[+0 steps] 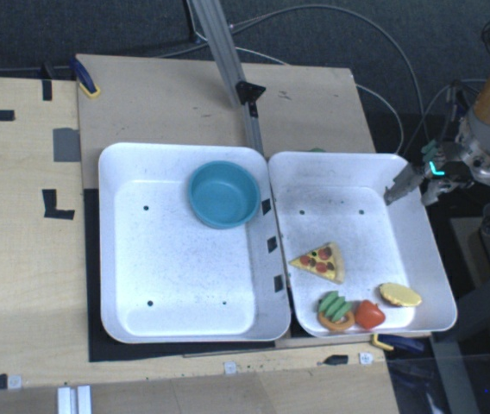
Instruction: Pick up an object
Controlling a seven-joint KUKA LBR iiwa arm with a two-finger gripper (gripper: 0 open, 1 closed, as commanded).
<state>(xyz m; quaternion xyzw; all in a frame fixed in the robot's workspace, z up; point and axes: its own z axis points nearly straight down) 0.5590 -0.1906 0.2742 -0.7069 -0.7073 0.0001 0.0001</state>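
The claw is hanging over the right rim of the right bin, at its upper corner, with 2 dark fingers pointing down and leftward; they are standing apart with nothing between them, so the claw is gripping nothing. Nearest it, well down the same bin, a pizza slice toy is lying flat near the bin's middle. Farther toward the near edge, 3 more toys are sitting in a loose row: a green and orange piece, a red piece touching it, and a yellow piece just beside the right wall. Across the divide, the left bin is holding a blue bowl near its upper right corner. Both bins are resting on the counter. Judging from this, the pick is barely begun: the claw is not yet over any toy, so choosing one, descending, closing and lifting are all left to do.
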